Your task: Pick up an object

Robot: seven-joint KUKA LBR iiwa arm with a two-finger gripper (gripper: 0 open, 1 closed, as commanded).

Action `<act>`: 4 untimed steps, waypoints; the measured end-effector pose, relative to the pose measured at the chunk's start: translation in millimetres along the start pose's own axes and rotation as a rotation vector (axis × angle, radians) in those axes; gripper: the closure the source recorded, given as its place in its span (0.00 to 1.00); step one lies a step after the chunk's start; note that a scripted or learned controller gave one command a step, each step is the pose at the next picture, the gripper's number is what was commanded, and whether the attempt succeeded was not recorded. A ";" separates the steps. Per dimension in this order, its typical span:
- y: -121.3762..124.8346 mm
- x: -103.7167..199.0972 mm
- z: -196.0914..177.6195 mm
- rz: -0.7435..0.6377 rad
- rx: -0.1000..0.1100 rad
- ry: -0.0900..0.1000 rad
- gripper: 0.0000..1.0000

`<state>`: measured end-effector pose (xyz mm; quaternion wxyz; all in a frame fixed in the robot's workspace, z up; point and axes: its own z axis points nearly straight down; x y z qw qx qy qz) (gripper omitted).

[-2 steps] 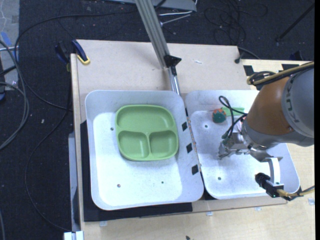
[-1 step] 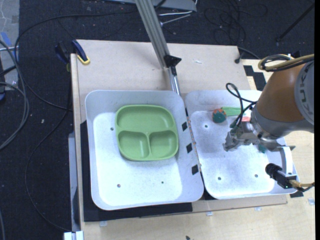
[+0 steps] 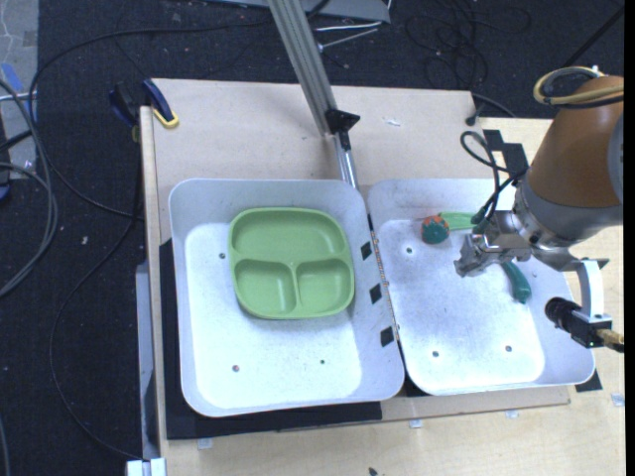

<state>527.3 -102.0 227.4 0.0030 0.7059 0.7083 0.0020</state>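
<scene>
Over the right bin (image 3: 556, 370), the gripper (image 3: 474, 263) is seen low near a small red and green toy (image 3: 435, 229), but nothing is held yet, and its state cannot be told.

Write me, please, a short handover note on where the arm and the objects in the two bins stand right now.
Pincer: low over the right bin, nothing seen held.
Objects: a small red and green toy near the right bin's far edge; a teal tool-like piece just right of the pincer, partly under the arm; a green three-compartment plate in the left bin.
Done: no pick yet.
Left: grasp one object and lift it.
</scene>
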 end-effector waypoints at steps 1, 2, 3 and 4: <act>1.4 0.0 -28.4 0.001 0.003 0.000 1.00; 2.7 48.3 -24.5 -0.004 0.007 0.002 1.00; -0.7 100.8 -26.2 -0.004 0.007 0.003 1.00; -16.3 147.1 -8.5 -0.003 0.010 0.003 1.00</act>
